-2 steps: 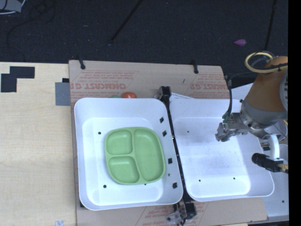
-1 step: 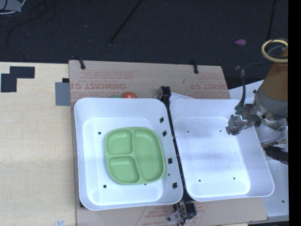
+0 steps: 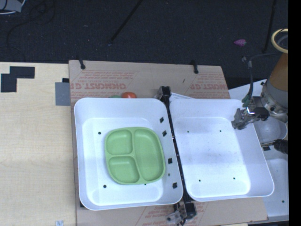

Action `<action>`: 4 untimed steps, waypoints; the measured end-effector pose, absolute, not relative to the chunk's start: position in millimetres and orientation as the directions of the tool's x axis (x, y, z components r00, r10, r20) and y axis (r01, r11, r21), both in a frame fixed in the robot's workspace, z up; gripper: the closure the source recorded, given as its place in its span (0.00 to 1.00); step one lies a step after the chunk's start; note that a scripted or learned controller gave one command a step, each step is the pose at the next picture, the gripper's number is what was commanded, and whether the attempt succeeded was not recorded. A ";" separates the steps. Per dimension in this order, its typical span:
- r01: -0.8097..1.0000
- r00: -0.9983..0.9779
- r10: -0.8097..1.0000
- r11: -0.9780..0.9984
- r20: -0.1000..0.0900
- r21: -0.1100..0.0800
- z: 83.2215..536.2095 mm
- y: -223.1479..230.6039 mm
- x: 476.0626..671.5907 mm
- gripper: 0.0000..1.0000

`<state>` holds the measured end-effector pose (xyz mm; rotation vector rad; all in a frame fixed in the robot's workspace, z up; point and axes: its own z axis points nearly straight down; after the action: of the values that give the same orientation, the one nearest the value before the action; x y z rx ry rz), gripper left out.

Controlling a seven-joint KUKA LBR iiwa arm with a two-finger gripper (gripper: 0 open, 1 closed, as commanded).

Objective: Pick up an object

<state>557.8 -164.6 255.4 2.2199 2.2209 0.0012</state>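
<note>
At the right bin's [image 3: 263,173] far right rim, the gripper [image 3: 241,118] hangs, its state untellable; the green 3-compartment plate [image 3: 135,155] lies flat in the left bin [image 3: 89,126], well apart, untouched.

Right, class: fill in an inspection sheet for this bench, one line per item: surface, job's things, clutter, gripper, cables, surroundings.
Surface: two white bins side by side, left bin and right bin, on a cardboard sheet.
Job's things: green divided plate lying flat in the left bin.
Clutter: small red-orange object behind the left bin's far rim.
Gripper: gripper at the right bin's far right rim; nothing seen between its fingers.
Cables: dark cables on the floor beyond the bench.
Surroundings: light wooden bench top to the left; dark floor.
</note>
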 end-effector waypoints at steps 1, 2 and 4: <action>1.000 -0.003 1.000 0.003 0.002 -0.003 256.1 -120.2 557.7 1.00; 1.000 -0.005 1.000 0.005 0.002 -0.005 254.7 -60.6 544.9 1.00; 1.000 -0.005 1.000 0.005 0.002 -0.004 253.6 41.4 542.8 1.00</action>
<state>542.8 41.4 253.6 2.2183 2.2302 -0.0018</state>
